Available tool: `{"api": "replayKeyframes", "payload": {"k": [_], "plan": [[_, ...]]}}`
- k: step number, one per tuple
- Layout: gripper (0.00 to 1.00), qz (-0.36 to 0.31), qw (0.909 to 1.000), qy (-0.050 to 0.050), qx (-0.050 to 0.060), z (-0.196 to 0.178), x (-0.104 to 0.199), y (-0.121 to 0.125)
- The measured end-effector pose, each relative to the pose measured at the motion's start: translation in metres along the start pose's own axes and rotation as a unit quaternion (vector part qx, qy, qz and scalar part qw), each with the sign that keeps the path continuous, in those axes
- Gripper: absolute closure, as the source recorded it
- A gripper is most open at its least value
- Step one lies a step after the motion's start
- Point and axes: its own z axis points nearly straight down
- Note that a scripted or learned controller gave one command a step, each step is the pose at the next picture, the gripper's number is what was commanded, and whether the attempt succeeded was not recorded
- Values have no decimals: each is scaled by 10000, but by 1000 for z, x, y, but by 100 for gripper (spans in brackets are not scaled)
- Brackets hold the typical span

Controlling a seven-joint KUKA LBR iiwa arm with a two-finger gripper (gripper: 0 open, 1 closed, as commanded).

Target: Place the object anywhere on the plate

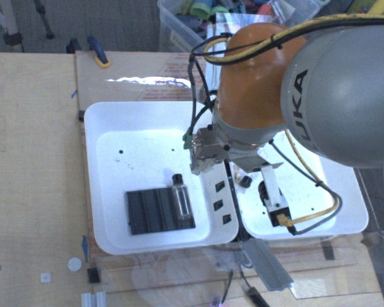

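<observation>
Over on the left, the wooden counter (32,171) is mostly bare, with a few small bits lying near its front edge. Next comes the left bin (102,130), a shallow white tray. In its front half lies a dark ribbed plate (150,211), flat on the bin floor and turned slightly off square. Resting along the plate's right-hand part is a small clear vial (180,199) with a dark cap. It lies on its side, its long axis running roughly from the back of the bin toward the front, cap end pointing away toward the back. It seems to sit in or along one of the plate's grooves, which would explain why it lies steady rather than rolling off.

Just right of that, above the ridge where the two bins meet, hangs the gripper (201,162), under the arm's big orange band (256,75). It is close to the vial's cap end but apart from it, and nothing is between its fingers; how wide they stand I cannot tell from here. Cables loop off it over the right bin (345,216).

To my eye the vial is already on the plate, so the placing looks done.
</observation>
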Motion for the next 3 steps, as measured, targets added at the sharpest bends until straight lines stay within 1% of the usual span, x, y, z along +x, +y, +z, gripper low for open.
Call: {"api": "replayKeyframes", "payload": {"k": [1,2,3], "plan": [[100,-1438,9896,-8,-27,-59,34,53],[100,-2159,9764,-2,10,-28,66,52],[0,-2158,9764,-3,8,-28,66,52]]}}
